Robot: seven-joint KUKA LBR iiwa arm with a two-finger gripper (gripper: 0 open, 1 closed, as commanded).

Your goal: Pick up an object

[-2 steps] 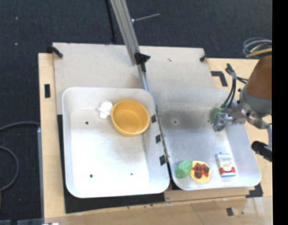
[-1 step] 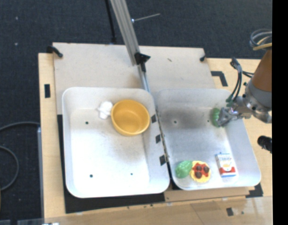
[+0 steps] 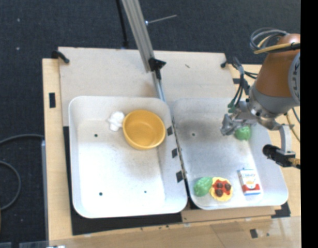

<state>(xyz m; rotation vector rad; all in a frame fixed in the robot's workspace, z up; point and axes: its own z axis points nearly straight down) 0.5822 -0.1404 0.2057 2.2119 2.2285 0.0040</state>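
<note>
My gripper (image 3: 232, 126) hangs over the upper right part of the right bin (image 3: 200, 143), reaching in from the right. A small green ball (image 3: 243, 133) lies just to the right of the fingers, touching or nearly touching them; I cannot tell whether it sits between them. Near the front of the same bin lie a green leafy toy (image 3: 202, 186), a yellow plate of red berries (image 3: 221, 188) and a small red and white carton (image 3: 249, 182). In the left bin (image 3: 96, 190) a yellow bowl (image 3: 144, 129) stands next to a small white object (image 3: 116, 120).
A slanted metal rail (image 3: 140, 32) rises from the back between the two bins. The bins sit on a pale board (image 3: 107, 71) with dark carpet all around.
</note>
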